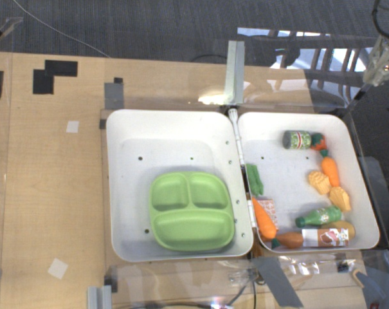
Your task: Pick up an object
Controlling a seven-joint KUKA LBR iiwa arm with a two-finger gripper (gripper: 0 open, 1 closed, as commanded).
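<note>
White bins side by side on a wooden table (46, 192), toys all piled on one side.

Looking down from the fixed camera: the left bin (126, 140) has a green divided plate (191, 211) sitting toward its near edge. The right bin (278, 166) holds everything else: a small can (297, 140) lying on its side at the back, an orange carrot (330, 168) just in front of it, two yellowish pastry-looking pieces (329, 190), a green bottle (317, 217) and a brown bottle (323, 236) lying down along the near wall, another carrot (265, 219) by the divider, plus a green pod-shaped thing (254, 179) further up it. Arm (382, 63) is just peeking in top right, well away from the bins; can't tell if the fingers are apart or together from here.
</note>
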